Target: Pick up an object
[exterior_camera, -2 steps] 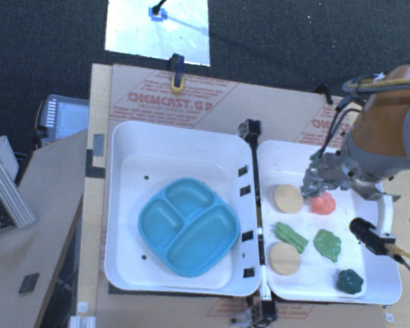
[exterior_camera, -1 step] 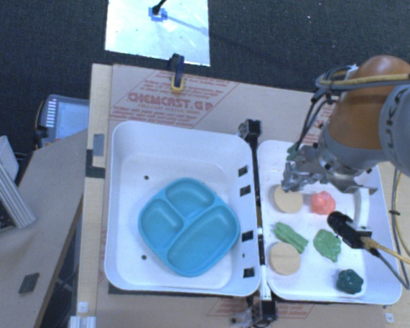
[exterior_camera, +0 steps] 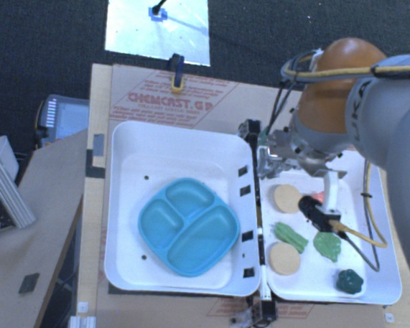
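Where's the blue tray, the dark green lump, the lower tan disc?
blue tray (exterior_camera: 188, 225), camera view, its centre.
dark green lump (exterior_camera: 349, 281), camera view, its middle.
lower tan disc (exterior_camera: 284, 258), camera view, its middle.

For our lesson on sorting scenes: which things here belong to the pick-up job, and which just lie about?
Job: gripper; upper tan disc; lower tan disc; long green piece; green leaf; dark green lump; right bin.
Lying about, likely: blue plate; left bin; cardboard sheet; yellow clamp.

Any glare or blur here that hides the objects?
Camera view: strong glare on the metal sheet at the top; the grey arm nearest the lens looks soft; the blue divided plate is evenly lit and readable.
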Controlling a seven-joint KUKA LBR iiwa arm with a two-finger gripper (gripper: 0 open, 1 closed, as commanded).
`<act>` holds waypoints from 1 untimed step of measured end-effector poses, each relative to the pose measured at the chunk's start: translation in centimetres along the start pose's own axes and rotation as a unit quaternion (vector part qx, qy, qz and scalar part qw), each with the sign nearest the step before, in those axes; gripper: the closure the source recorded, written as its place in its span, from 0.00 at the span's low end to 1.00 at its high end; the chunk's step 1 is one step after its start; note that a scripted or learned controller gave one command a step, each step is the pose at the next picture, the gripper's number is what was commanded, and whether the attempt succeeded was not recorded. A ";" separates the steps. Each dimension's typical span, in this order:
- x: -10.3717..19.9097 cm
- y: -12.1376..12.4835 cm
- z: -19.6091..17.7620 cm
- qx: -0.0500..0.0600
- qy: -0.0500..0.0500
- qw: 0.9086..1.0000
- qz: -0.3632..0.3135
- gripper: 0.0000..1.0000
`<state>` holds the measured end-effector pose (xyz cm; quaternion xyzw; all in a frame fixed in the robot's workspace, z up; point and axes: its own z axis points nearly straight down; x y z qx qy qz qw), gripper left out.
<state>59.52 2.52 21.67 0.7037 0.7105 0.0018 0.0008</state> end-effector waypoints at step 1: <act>5.8 0.9 0.6 0.001 0.000 1.000 0.000 1.00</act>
